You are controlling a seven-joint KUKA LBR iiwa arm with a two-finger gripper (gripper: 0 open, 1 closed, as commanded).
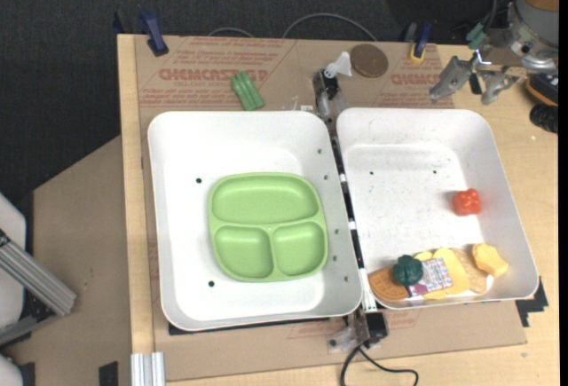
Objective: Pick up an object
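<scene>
My gripper hangs at the upper right, beyond the far rim of the right bin, over the bench. Its two grey fingers stand apart, open, with nothing between them. In the right bin lie a small red object near the right wall, a yellow piece in the near right corner, a dark green lump, and a flat yellow-orange item with a label along the near wall. The left bin holds a light green divided plate.
Behind the bins, on the cardboard sheet, lie a small green object and a brown disc. Clamps grip the board's far edge. A bracket sits where the bins meet.
</scene>
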